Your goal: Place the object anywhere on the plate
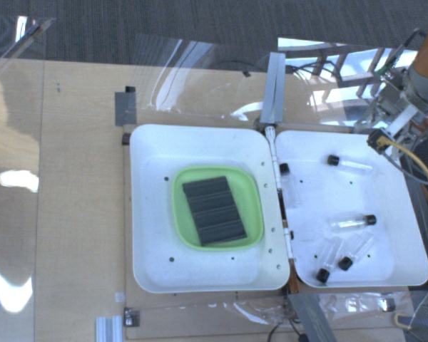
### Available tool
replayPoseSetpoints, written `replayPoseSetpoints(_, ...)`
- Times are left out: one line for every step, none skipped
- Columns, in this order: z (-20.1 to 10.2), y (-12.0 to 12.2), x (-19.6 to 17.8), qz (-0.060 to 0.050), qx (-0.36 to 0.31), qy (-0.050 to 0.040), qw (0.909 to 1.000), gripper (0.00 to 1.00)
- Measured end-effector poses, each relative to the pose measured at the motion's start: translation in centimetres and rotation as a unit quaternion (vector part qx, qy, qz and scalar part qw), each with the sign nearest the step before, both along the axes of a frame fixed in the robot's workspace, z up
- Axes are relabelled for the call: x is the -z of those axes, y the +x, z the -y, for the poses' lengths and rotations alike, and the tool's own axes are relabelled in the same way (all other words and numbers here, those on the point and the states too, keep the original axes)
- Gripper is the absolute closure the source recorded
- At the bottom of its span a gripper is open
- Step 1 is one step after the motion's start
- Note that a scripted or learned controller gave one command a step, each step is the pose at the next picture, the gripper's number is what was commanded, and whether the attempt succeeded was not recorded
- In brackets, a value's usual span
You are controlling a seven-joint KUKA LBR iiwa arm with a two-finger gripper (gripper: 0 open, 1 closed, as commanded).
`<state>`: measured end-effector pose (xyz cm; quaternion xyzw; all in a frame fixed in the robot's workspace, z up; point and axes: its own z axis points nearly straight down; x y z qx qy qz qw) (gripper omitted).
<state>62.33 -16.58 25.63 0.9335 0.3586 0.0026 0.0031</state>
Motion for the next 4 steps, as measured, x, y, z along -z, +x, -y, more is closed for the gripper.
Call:
replayPoseSetpoints(-1.7,0.1,1.8,-0.004,0.026,0.0026,0.9997,0.00)
replayPoseSetpoints(-1.6,0.3,3.1,-0.004,0.042,0.0030,0.9991,0.00)
replayPoseSetpoints(1.7,-3.3,0.5,-0.001,0.067,0.0008,0.9977,0.00)
replayPoseSetpoints(1.5,-3.0,2.3,-0.004,0.100,0.0030,0.9950,0.00)
